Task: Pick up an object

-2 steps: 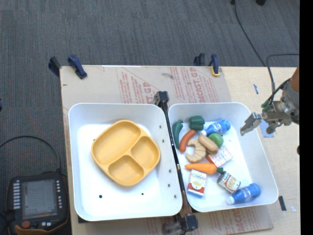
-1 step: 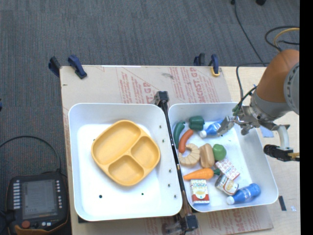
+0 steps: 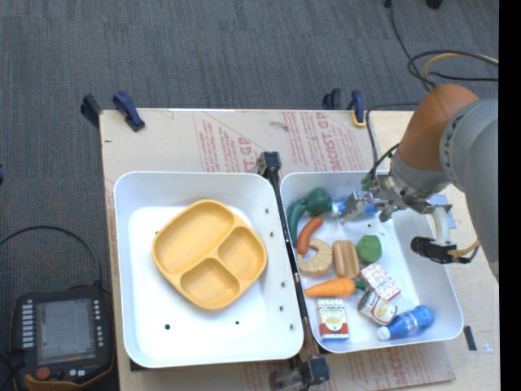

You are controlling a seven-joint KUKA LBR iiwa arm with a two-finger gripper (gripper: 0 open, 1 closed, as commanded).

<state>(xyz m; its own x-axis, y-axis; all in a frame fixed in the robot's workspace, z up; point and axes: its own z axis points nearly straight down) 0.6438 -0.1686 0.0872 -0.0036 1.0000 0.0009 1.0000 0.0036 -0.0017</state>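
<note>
Nearest the camera, at the left bin's (image 3: 130, 218) 7 o'clock, a black pendant w/ grey screen (image 3: 55, 332) sits off the bench; the left bin holds a yellow divided plate (image 3: 210, 253), three compartments, lying toward its centre.

Right bin (image 3: 446, 296), near edge: a small juice carton (image 3: 332, 317) at abt 7 o'clock; a blue bottle (image 3: 407, 322) on its side at 5 o'clock; a small can (image 3: 375, 307) just beside the bottle, and a red-white packet (image 3: 380, 281) touching the can's far side; a carrot (image 3: 330, 287) lies just beyond the carton, pointing toward 3 o'clock.

Mid bin: a ring-shaped pastry (image 3: 316, 258) touching a hot-dog bun (image 3: 346, 258) on its right; a green round item (image 3: 369, 248) just beside the bun; an orange sausage (image 3: 309, 234) slanted above the pastry.

Far part of bin: a dark green vegetable (image 3: 313, 204) at abt 11 o'clock, curving down the left wall.

Gripper (image 3: 358, 207) sits low at the bin's 12 o'clock, just right of the green vegetable, apart from the green round item; cannot tell how far its jaws stand apart, nor whether anything is between them; small blue bit shows at the tip, unclear what.

Arm (image 3: 456, 149) comes in from 3 o'clock, orange band above the wrist; blue clamps (image 3: 128, 108) grip the board's far edge at 11 o'clock.
</note>
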